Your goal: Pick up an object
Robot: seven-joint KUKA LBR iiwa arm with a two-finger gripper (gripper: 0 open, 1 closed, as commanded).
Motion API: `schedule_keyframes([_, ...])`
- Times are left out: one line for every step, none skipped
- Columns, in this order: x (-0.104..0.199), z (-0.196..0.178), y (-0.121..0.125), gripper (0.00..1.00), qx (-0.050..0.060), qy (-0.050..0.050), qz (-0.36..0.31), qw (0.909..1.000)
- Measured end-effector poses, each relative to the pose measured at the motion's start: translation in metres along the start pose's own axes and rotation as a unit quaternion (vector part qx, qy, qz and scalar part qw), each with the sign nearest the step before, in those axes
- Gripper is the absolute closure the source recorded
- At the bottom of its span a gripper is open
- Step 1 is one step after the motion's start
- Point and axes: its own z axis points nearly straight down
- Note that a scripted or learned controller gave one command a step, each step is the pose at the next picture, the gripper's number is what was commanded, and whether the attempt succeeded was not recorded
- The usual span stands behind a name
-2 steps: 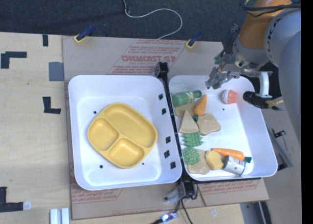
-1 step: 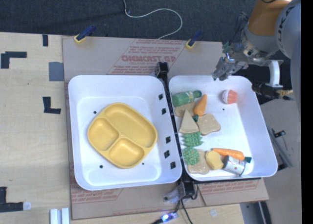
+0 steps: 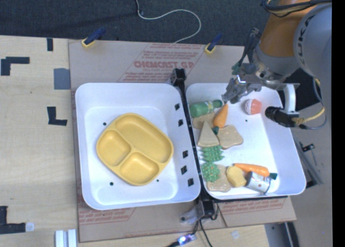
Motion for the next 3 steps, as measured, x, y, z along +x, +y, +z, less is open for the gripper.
schedule_keyframes([0.031, -0.014, -0.033, 1.0, -0.001, 0.0, 0.0, 1.0])
schedule_keyframes([0.027, -0.005, -0.02, 1.0, -0.002, 0.0, 0.0, 1.0])
schedule_keyframes([0.029, -0.014, -0.029, 1.0, -0.001, 0.0, 0.001, 1.0])
